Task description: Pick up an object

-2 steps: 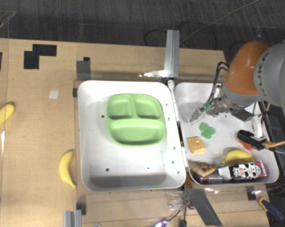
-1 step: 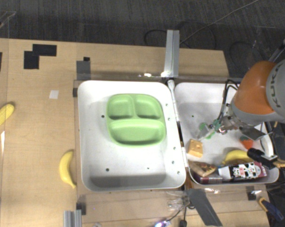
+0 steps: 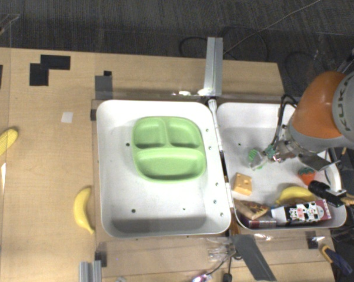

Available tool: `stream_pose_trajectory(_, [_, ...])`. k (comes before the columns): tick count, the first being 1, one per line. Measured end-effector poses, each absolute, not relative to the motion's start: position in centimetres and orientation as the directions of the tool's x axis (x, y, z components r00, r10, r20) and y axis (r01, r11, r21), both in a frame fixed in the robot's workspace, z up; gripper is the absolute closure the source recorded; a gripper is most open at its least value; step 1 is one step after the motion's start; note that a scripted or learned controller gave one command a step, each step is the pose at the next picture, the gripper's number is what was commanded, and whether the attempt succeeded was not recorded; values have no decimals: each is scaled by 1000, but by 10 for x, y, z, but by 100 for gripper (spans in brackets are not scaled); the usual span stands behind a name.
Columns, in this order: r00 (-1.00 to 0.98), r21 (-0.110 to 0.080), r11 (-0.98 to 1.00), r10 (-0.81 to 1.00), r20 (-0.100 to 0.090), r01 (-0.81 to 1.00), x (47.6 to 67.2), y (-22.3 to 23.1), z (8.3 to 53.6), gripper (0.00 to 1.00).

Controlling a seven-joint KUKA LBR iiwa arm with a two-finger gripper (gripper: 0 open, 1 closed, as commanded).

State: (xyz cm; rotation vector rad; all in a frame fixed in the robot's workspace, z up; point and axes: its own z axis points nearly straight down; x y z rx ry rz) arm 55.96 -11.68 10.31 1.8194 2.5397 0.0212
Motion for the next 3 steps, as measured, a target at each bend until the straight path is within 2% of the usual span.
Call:
stream_pose_trajectory(1, [-371,18,371,928,-13,928,535,-91,92,100])
stream_pose_trajectory(2, [-310,7,310,951,-3,951,559,-104,178,100])
stream_pose_trajectory(3, [-214,6,214,977,-2,977,636,-68,186,100])
